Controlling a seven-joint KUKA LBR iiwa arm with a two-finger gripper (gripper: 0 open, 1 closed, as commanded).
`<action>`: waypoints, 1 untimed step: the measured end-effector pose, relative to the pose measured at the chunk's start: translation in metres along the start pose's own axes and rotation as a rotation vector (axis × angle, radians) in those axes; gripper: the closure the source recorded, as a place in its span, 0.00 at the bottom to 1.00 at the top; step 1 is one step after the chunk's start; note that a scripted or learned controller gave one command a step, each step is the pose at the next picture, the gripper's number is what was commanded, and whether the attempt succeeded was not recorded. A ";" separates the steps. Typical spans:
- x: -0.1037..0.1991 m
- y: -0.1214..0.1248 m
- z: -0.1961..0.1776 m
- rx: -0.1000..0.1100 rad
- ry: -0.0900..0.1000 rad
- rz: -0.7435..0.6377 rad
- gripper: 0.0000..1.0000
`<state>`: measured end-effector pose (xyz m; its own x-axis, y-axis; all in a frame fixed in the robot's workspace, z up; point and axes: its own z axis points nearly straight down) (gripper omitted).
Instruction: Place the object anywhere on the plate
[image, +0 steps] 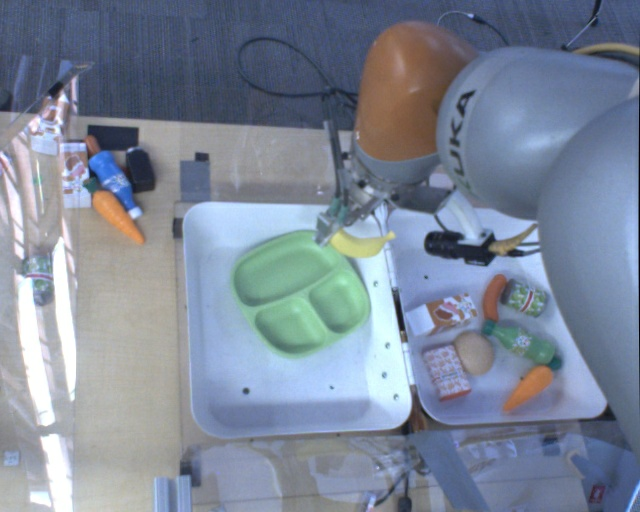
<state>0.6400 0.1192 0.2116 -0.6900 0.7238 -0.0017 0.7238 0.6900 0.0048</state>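
Note:
A green divided plate (298, 292) lies in the left white bin (215, 380), toward its far right. My gripper (329, 230) hangs just over the plate's far right rim, its thin fingers close together. A small yellow banana (364, 244) juts out to the right from the fingertips, and its left end looks pinched between them. The banana hovers over the strip where the two bins meet, beside the plate rather than on it.
The right bin (585, 400) holds a small carton (447, 312), a red box (446, 372), a pale potato (475, 353), a green bottle (520, 343), a carrot (527, 388) and a can (525, 297). On the bench at far left lie another carrot (118, 217) and a blue bottle (112, 182).

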 end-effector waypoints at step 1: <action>-0.001 0.000 0.000 -0.001 0.000 0.001 0.00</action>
